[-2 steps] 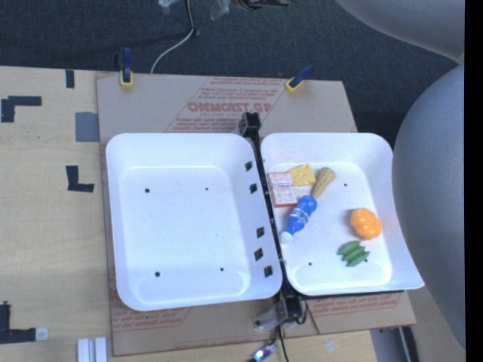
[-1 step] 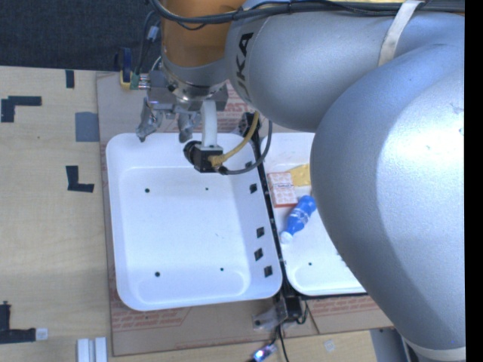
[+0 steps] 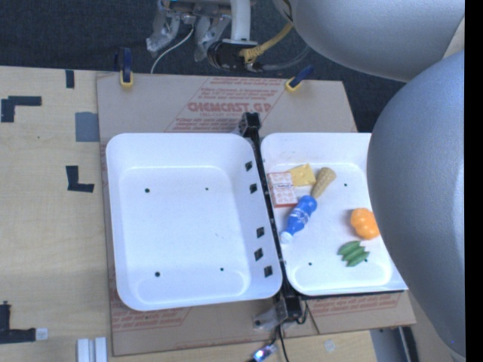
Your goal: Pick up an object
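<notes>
The 2 white bins sit side by side on a cardboard sheet (image 3: 226, 108) laid over the bench (image 3: 45, 225). Nearest, in the right bin (image 3: 332, 281), lies a green pea pod (image 3: 353, 253); just beyond it sits an orange fruit (image 3: 364, 222) (partly tucked under the grey arm (image 3: 426, 194)). A blue bottle (image 3: 299, 216) lies tilted beside the divider, with a red-and-white packet (image 3: 281, 188), a yellow block (image 3: 303, 175) and an ice-cream cone (image 3: 323, 181) behind it. The left bin (image 3: 181, 221) shows only bare white floor. Farthest, past the cardboard, the end effector (image 3: 185, 36) hangs over dark floor, nothing between its fingers, which look slightly spread.
</notes>
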`<act>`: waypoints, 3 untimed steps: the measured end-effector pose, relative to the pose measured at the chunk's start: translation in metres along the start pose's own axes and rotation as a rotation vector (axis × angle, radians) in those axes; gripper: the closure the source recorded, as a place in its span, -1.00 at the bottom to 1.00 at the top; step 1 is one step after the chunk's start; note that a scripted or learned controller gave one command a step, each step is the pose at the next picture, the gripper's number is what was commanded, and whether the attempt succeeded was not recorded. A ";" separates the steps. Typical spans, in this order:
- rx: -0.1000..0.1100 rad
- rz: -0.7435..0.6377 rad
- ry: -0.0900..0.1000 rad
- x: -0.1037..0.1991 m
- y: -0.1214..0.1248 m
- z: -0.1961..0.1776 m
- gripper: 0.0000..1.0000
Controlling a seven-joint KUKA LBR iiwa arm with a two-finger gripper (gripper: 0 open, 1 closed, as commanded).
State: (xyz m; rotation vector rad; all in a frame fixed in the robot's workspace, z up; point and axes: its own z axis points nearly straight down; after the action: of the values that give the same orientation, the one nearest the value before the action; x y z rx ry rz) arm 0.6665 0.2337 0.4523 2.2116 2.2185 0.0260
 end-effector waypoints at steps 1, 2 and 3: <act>0.014 -0.004 -0.001 0.002 -0.104 -0.056 1.00; 0.016 -0.001 -0.003 0.001 -0.132 -0.087 1.00; 0.014 0.005 -0.007 -0.001 -0.020 -0.078 1.00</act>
State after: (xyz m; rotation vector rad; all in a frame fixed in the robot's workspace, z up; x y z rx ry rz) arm 0.6454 0.2321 0.5300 2.2213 2.2167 0.0028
